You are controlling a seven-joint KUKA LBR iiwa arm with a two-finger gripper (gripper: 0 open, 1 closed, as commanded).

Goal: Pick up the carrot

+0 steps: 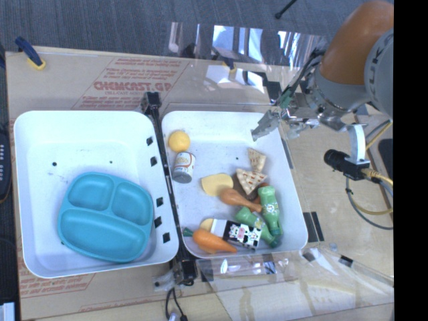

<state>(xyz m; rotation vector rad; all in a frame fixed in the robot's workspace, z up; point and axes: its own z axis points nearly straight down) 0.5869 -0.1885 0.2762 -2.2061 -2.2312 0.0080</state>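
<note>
Your orange tapered carrot lies at the right white bin's near edge, long axis roughly crosswise. End effector hovers at the far corner, well apart; its grip state cannot be told.

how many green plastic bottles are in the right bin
2: one green plastic bottle stands near the right white bin's right wall; another lies beside it, lower. The pile may hide more.

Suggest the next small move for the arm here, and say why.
Probably carry the gripper toward the near edge of the right bin and over the carrot. The gripper hangs above the bin's far right corner, while the carrot lies along the near wall beside the cow-print carton.
</note>
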